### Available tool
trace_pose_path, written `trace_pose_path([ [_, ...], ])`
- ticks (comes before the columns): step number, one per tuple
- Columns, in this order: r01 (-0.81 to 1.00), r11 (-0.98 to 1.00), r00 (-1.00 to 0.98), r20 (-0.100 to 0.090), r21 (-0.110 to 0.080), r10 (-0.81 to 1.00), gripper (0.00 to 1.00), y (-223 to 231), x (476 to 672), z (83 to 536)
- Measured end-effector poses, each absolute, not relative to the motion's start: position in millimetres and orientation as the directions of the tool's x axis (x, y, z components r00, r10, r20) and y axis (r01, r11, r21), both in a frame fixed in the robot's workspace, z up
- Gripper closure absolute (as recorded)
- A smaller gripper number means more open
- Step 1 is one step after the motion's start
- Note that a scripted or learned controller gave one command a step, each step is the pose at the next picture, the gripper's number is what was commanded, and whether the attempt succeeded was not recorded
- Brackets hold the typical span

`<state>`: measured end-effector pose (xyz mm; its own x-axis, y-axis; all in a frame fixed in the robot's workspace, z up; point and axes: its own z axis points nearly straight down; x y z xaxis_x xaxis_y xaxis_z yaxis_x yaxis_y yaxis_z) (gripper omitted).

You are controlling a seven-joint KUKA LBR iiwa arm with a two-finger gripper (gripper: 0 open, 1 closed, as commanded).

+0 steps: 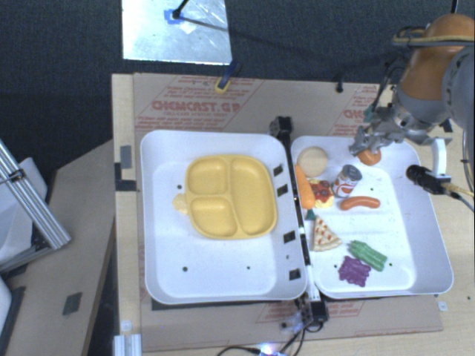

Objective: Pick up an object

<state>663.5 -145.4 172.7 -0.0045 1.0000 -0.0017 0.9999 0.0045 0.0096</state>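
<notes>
The right bin (427,236) holds several toy foods: a beige bun (314,159), an orange carrot (304,188), a red piece (322,193), a small can (346,178), a sausage (360,202), a pizza slice (324,236), a green vegetable (368,254) and purple grapes (355,271). My gripper (369,142) hangs over the bin's far edge, pointing down. A small orange object (369,155) sits directly under its tip, touching or nearly touching it. The gripper's body hides the contact.
The left bin (159,221) carries a yellow divided plate (226,196). A black clipped divider (293,199) separates the two bins. A black fitting with a cable (421,176) lies over the right bin's right rim. The arm (434,73) comes in from the upper right.
</notes>
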Motion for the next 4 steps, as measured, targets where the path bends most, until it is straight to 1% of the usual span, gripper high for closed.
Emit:
trace_pose_path([
  [1, 1.000, 0.005, -0.005, -0.002, 0.009, 1.000, 1.00, -146, 665.6, 228],
  [2, 1.000, 0.008, -0.008, 0.002, 0.001, 1.000, 1.00, -100, 643.2, 219],
  [3, 1.000, 0.009, -0.009, 0.002, 0.000, 1.000, 1.00, -50, 620.9, 210],
  [4, 1.000, 0.009, -0.009, 0.002, 0.000, 1.000, 1.00, -7, 609.6, 217],
])
